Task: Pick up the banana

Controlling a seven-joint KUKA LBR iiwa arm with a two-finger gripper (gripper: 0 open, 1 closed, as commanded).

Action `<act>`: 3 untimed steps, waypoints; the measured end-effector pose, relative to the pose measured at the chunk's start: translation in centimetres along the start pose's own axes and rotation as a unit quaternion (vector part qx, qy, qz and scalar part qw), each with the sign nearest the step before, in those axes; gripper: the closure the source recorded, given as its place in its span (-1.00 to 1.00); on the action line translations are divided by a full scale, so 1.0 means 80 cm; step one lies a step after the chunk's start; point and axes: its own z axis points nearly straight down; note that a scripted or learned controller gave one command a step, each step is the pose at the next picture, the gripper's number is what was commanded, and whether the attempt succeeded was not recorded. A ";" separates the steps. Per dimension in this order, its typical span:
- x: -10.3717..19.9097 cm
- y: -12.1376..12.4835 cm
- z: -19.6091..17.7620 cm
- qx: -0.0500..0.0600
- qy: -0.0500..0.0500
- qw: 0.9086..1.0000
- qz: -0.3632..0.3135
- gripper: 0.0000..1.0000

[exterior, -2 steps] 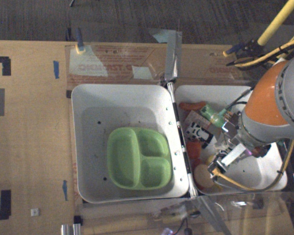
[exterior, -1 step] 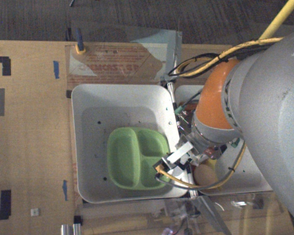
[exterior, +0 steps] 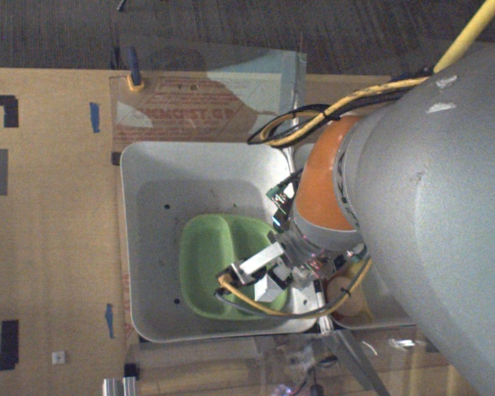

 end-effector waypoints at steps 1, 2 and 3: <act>0.101 -0.028 0.029 -0.016 0.008 0.998 -0.058 1.00; 0.147 -0.071 0.030 -0.008 -0.001 1.000 -0.027 1.00; 0.142 -0.073 0.039 -0.005 -0.009 1.000 -0.027 -1.00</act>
